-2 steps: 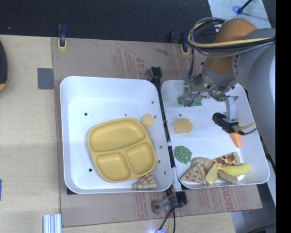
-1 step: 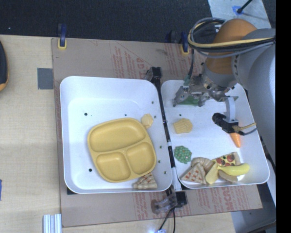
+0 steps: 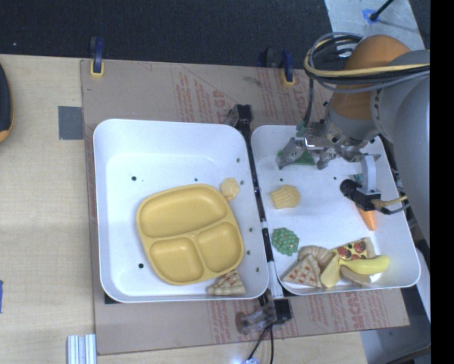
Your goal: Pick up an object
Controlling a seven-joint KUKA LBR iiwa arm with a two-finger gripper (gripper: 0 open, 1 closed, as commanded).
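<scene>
My gripper (image 3: 306, 155) hangs over the back of the right bin (image 3: 410, 275), near its far left corner. I cannot tell its state from this angle. Nothing shows between it and the bin floor.

Just in front of me lies a yellow corn piece (image 3: 285, 197), apart from everything else. Further forward sits a green broccoli piece (image 3: 285, 240), and at the bin's near edge a cluster crowds together: a banana (image 3: 365, 265), a pizza slice (image 3: 355, 249) and sandwich triangles (image 3: 302, 272), touching one another. An orange carrot (image 3: 369, 218) rests by the right wall.

In the left bin (image 3: 117, 154) a yellow 3-compartment tray (image 3: 189, 233) lies flat, with a waffle piece (image 3: 227, 283) touching its near edge.
</scene>
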